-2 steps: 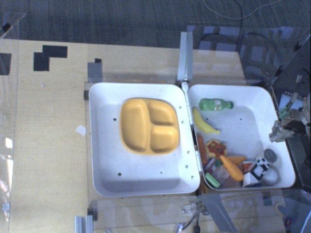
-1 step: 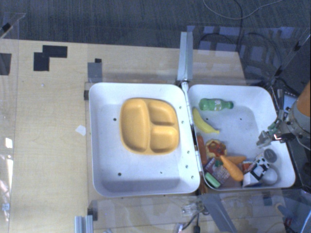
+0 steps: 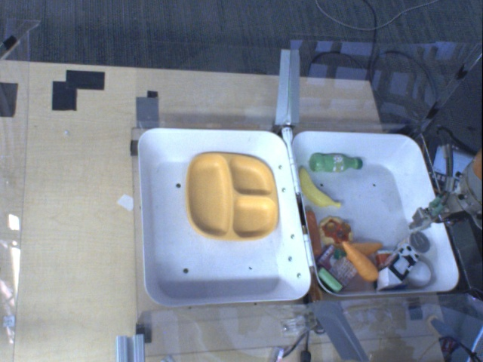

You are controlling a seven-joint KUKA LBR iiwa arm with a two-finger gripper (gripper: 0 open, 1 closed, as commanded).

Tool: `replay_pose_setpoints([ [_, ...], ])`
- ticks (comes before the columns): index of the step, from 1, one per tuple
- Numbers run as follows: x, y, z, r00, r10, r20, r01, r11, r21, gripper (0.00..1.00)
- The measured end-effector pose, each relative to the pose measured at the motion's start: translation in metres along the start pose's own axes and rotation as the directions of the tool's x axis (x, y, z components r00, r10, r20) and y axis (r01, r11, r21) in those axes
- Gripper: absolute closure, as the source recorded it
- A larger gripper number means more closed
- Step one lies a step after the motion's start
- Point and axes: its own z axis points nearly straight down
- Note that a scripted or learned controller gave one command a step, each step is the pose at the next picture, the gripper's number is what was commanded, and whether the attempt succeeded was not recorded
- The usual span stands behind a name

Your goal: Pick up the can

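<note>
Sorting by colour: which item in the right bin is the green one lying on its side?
The green bottle along the far wall, above the yellow banana.

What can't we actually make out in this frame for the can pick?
- Can: small grey round shape by the right bin's right wall; too small to confirm identity or pose.
- Gripper: at the frame's right edge, arm cut off; finger state unreadable.
- Pile in the bin's lower part: items overlap, several too small to name.
</note>
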Motion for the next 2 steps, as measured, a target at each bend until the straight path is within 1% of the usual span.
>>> replay_pose_setpoints([
  [1, 0.0004, -0.0003, 0.0175, 1.000, 0.011, -0.001, -0.011, 1.000, 0.001, 1.00],
  [2, 0.0000, 0.0006, 0.0104, 0.967, -0.255, 0.001, 0.255, 0.967, -0.002, 1.00],
])
